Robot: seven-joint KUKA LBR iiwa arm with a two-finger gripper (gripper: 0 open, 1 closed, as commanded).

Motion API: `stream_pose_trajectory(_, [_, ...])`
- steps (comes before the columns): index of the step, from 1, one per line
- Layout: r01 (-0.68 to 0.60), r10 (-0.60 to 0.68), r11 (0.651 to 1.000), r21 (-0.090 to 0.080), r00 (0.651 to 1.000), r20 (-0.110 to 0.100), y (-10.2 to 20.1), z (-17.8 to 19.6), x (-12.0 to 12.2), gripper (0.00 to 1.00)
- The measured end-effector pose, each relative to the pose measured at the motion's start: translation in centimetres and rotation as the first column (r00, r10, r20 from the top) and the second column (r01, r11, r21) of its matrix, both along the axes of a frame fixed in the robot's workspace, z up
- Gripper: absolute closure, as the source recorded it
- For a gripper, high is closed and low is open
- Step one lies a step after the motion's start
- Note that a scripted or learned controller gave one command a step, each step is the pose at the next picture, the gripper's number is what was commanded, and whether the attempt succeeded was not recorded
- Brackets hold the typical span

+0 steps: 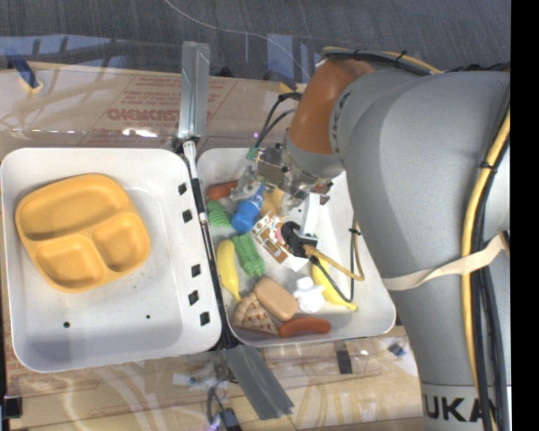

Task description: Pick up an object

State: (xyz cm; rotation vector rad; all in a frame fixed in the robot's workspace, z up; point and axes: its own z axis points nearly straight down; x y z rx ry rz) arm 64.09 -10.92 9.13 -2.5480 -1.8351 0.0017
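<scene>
Over the right bin (370, 305), the arm (413, 169) angles down.

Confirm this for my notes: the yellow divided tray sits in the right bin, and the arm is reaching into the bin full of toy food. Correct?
Not quite. The camera view shows the yellow divided tray in the left bin; the arm does reach into the right bin, the one full of toy food.

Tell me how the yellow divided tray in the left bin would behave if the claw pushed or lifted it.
The yellow divided tray looks like stiff moulded plastic, so it would probably keep its shape. It lies flat and alone on the left bin, so a push would likely slide it rather than tip or roll it. Its broad, rounded rim may give narrow fingers little purchase; it could slip.
</scene>
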Motion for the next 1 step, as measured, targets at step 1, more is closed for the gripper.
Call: stream_pose_trajectory(1, [-0.005, 0.005, 1.0, 0.001, 1.0, 0.001, 0.07, 1.12, 0.09, 1.0])
